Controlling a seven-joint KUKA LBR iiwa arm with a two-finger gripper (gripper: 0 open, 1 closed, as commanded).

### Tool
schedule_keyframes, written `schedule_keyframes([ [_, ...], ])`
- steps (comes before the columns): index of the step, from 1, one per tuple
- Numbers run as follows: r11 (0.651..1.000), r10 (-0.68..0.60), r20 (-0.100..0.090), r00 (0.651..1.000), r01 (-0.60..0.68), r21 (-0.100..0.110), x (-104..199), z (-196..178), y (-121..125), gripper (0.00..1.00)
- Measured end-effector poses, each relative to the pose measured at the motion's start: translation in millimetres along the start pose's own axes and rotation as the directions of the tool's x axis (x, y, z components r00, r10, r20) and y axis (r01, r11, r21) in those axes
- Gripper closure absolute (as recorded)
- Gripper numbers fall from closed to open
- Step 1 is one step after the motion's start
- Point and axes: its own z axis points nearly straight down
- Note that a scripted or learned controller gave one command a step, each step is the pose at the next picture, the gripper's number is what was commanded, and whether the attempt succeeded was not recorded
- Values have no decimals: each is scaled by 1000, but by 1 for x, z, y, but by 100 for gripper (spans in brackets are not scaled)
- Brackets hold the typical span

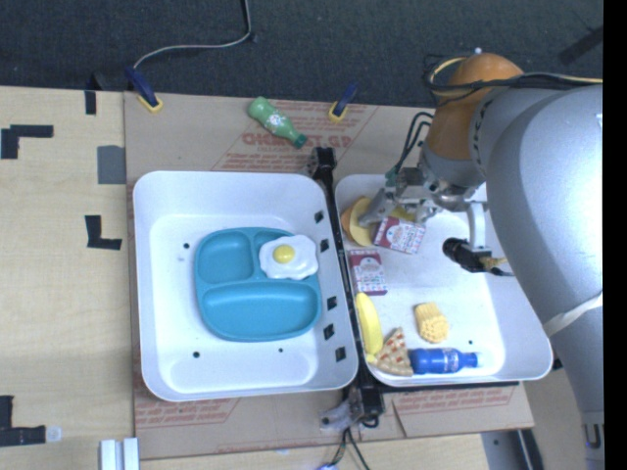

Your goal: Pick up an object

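Note:
My gripper (400,204) hangs low over the far left part of the right bin (509,311), below the orange band of the arm. Right under it lies a red and white carton (402,235), with a yellow round piece (355,219) just to its left. I cannot see whether the gripper touches the carton. Nearer the front of that bin lie a small red and white box (367,271), a banana (368,325), a corn cob (430,322), a pizza slice (395,353) and a blue bottle (443,361).
The left bin (162,262) holds a blue divided plate (255,287) with a fried egg (287,257) at its far right corner. A green bottle (276,122) lies on the cardboard behind the bins. The grey arm covers the right bin's right side.

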Motion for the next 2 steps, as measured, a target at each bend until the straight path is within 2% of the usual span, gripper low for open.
schedule_keyframes([
  [1, 1000, 2, 9, 1000, -2, -2, 5, -1, 0, 0],
  [2, 1000, 2, 1, 1000, -2, 2, 10, -7, -1, 100],
])
